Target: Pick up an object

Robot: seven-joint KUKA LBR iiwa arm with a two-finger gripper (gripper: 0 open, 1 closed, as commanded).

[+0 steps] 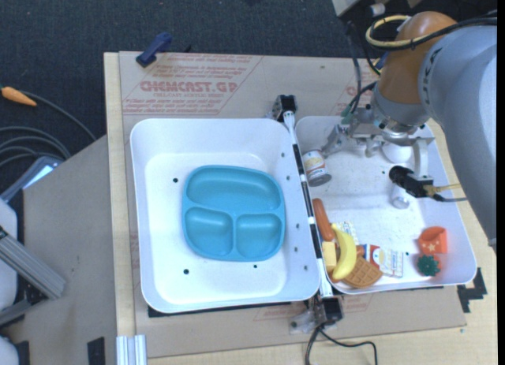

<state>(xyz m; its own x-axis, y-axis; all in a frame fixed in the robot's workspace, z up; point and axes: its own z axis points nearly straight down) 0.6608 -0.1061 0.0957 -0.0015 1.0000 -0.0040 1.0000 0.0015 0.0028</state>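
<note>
Camera view: arm point(442, 64) bent down over right bin point(461, 233).

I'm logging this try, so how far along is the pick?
Nothing looks picked yet: the can, hot dog, banana and tomato all lie in the right bin. The end effector sits low at that bin's far end, with no object visible in it. Grasping and lifting remain.
</note>
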